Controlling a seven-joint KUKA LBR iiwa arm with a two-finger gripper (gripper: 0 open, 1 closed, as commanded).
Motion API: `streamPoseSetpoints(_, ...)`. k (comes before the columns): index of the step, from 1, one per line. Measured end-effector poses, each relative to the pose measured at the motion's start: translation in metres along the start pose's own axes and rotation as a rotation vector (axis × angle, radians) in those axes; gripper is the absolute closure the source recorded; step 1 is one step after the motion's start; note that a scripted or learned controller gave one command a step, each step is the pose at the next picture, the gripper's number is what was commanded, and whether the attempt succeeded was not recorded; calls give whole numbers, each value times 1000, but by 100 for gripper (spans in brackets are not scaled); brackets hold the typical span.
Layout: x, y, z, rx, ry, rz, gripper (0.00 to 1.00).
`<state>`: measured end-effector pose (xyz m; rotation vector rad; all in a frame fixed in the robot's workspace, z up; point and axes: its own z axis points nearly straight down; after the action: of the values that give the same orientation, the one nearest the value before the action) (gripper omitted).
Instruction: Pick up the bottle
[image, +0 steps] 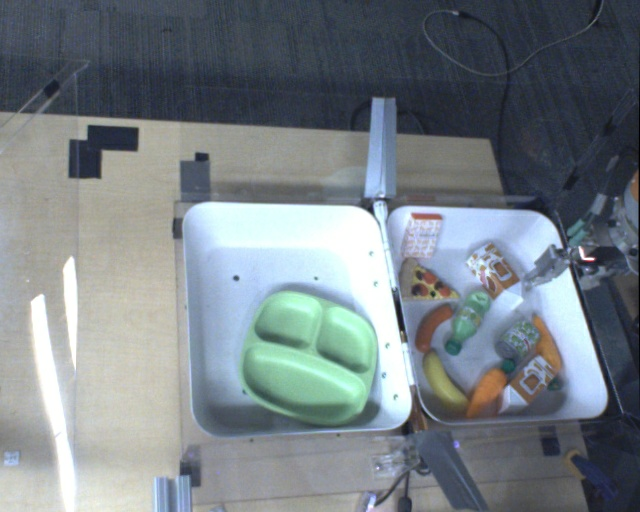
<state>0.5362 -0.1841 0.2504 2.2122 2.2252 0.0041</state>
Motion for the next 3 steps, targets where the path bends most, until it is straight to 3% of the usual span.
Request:
streamPoseSetpoints(1, 45, -7, 146, -2, 1, 177, 0)
streamPoseSetpoints(2, 45, -6, 135, -7, 1, 177, 100)
streamPoseSetpoints(3, 46, -5, 135, -7, 2, 176, 0)
